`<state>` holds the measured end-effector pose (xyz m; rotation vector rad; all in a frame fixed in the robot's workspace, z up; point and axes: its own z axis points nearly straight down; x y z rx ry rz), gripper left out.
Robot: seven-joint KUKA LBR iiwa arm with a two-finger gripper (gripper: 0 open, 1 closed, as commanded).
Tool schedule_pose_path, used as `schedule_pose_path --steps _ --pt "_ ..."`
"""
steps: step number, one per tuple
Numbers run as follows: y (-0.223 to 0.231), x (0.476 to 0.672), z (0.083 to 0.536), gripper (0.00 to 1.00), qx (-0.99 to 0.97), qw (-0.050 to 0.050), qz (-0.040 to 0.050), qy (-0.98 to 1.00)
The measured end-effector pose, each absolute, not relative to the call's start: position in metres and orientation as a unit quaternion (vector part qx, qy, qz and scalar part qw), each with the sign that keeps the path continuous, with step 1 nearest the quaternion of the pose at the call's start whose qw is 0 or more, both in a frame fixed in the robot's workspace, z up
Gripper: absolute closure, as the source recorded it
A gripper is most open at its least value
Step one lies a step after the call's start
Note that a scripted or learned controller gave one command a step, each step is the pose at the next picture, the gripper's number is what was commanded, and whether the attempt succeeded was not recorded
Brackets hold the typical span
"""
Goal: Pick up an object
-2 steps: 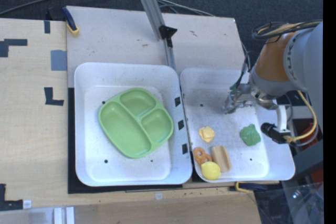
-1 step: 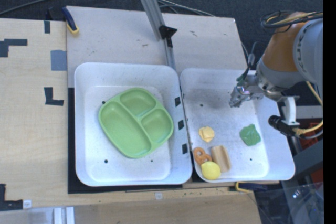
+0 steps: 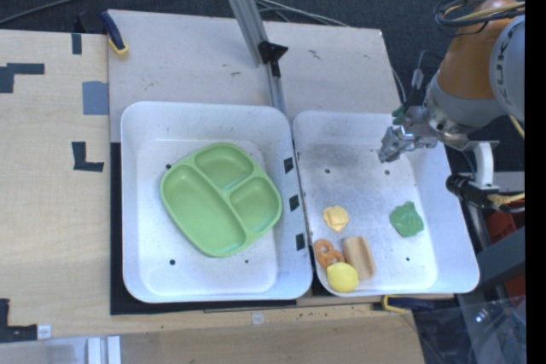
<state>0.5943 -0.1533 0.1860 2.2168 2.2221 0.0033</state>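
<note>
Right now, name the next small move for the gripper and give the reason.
Probably shift the gripper toward the green toy and lower over it. The gripper sits above bare floor near the back of the right bin, and the green toy lies apart from the other pieces, so it looks easiest to reach.

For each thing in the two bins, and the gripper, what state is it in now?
Green divided plastic plate: flat in left bin, nothing on it.
Green leafy toy: lying in right bin.
Yellow round lemon toy: touching tan bread-roll toy.
Gripper: over right bin, holding nothing visible.

Claw hovers, seemingly bare, over right bin.
</note>
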Motion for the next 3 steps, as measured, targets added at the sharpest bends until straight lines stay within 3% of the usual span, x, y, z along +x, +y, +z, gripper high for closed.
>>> schedule_pose_path --steps 1,3 --pt "-0.153 0.595 0.202 1.00 0.706 0.000 0.0004 0.708" --pt "-0.051 0.600 0.220 1.00 0.704 -0.001 0.0004 0.710"
